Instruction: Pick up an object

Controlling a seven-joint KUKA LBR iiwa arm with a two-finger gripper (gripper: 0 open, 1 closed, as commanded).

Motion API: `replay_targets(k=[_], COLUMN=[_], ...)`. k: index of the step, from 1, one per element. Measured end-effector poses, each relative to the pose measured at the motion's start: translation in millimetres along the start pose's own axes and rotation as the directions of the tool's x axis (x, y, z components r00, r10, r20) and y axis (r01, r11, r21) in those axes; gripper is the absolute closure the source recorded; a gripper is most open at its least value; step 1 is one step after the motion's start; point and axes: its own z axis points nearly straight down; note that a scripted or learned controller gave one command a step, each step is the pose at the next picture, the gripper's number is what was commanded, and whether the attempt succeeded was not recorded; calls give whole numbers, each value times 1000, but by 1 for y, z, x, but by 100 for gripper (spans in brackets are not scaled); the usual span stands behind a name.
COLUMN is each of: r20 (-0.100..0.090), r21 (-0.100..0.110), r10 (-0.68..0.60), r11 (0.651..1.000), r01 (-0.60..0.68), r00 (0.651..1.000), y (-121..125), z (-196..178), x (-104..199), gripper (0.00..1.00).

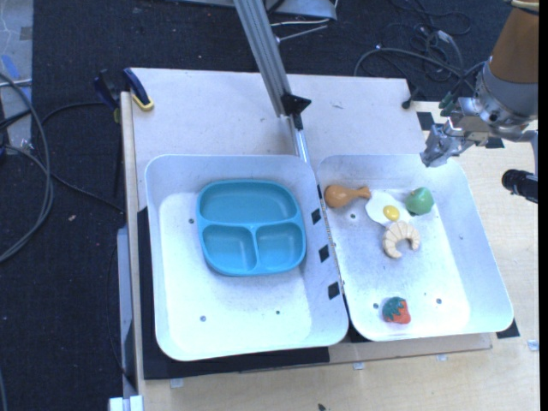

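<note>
The right bin point(462, 255) holds several toy foods: a brown drumstick point(344, 195), a fried egg point(384, 210), a green apple point(419, 200), a pale croissant point(401, 239) and a strawberry point(396, 310) near the front. My gripper point(434, 155) hangs over the bin's far right corner, above and behind the apple, apart from all the toys. Nothing shows between its tips.
The left bin point(171, 306) carries a blue divided tray point(252, 227). A slanted metal pole point(264, 41) rises from the far side between the bins. Cables lie on the dark floor behind the bench.
</note>
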Motion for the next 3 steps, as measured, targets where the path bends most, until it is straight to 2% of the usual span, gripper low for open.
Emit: replay_targets(k=[1, 3], r20=[-2, -3], r21=[7, 7], r10=[-3, -5], r11=[1000, 1000], r01=[3, 5], r00=[1000, 1000], y=[-17, -36], z=[17, 24], x=[50, 166], gripper=[100, 100])
